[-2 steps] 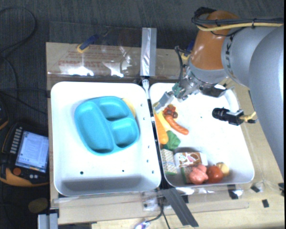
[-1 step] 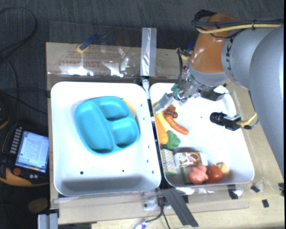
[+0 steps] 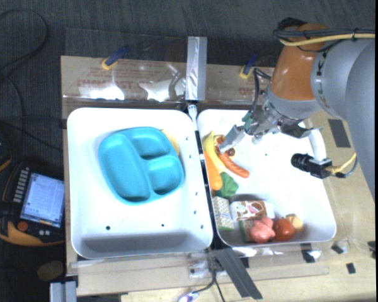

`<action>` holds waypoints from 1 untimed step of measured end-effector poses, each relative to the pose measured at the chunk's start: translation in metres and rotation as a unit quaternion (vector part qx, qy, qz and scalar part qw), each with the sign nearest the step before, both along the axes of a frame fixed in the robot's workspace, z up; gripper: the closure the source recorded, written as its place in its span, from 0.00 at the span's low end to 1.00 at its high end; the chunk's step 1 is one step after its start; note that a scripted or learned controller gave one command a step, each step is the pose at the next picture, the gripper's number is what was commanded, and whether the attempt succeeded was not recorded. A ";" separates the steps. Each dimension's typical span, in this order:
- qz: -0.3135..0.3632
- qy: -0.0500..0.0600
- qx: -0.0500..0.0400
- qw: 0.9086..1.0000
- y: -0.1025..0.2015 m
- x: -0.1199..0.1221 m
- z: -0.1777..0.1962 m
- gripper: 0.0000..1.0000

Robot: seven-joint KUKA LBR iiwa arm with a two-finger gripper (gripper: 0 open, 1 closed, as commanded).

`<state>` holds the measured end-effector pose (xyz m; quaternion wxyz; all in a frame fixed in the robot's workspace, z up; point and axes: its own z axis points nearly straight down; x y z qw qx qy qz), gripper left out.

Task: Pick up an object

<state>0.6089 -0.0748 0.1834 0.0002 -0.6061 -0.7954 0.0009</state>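
Red sausage (image 3: pixel 232 164) lay in the right bin (image 3: pixel 321 200), upper left, by the banana (image 3: pixel 210 145); my gripper (image 3: pixel 229 139) sat over its top end, fingers slightly parted, nothing held. Best to straddle it crosswise, clear of the banana. Count: two bins, one blue tray (image 3: pixel 140 163).

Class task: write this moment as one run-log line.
stage: reaching | gripper: low in right bin, over orange toy | grasp: unclear | left bin: blue tray | toys along right bin's left and front
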 end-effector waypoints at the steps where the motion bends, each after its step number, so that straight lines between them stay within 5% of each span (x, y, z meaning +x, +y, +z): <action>1: -0.037 -0.006 -0.002 0.999 -0.035 0.028 -0.094 0.00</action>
